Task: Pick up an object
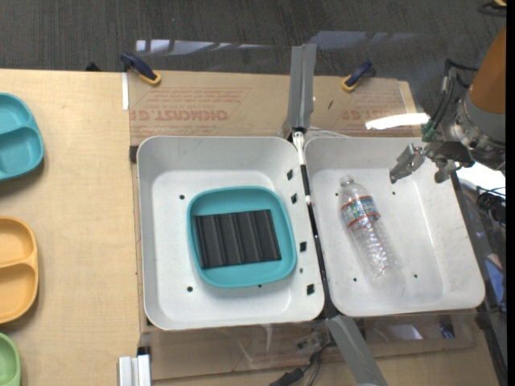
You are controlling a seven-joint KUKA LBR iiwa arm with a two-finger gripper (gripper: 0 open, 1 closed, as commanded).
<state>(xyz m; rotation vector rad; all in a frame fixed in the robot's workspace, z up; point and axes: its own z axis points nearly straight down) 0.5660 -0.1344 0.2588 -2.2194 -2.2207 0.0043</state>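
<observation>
**Gripper above right bin, empty-handed**

Two-finger grey gripper [422, 166] hovers over right white bin [451, 284], back corner; jaws apart, gripping nothing. Clear plastic water bottle [364, 227] (red-and-white label) lies flat mid-bin. Left white bin [161, 240]: teal ribbed tray [240, 236].

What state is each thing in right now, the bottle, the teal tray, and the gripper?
Water bottle: lying on its side in the right bin, cap on, untouched.
Teal tray: flat in the left bin, dark ridged insert inside.
Gripper: fingers open, holding nothing, at the right bin's far right corner.
</observation>
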